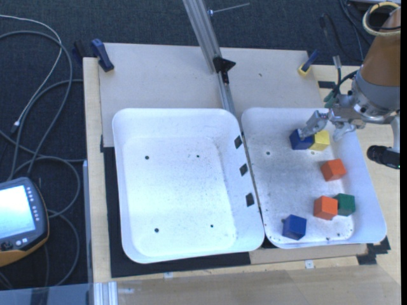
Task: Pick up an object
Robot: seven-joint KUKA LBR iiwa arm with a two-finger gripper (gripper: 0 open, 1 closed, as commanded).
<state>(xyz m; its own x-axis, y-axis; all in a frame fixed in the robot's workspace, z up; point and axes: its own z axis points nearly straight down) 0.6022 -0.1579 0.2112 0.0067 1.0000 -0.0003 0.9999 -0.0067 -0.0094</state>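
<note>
As I look down from the camera above, my claw (323, 124) hangs over the far part of the right bin (280, 176). My grey arm (381, 75) with its orange band comes in from the right side. The claw sits just above a blue block (300, 140) and a yellow block (321, 140), which touch each other. I cannot tell if my claw is clenched or released, and I cannot tell if it grips either block.

Nearer to the front of the same bin is an orange block (332, 169) by itself. Further front, another orange block (325, 207) touches a green block (346, 203). A second blue block (294, 226) rests near the front rim.

The left bin (178, 183) lies just beside the right one, and small black clips (243, 169) sit along the line where they meet. Both bins rest on the bench (165, 75). A silver pole (200, 24) slants across the bench toward the far side.
</note>
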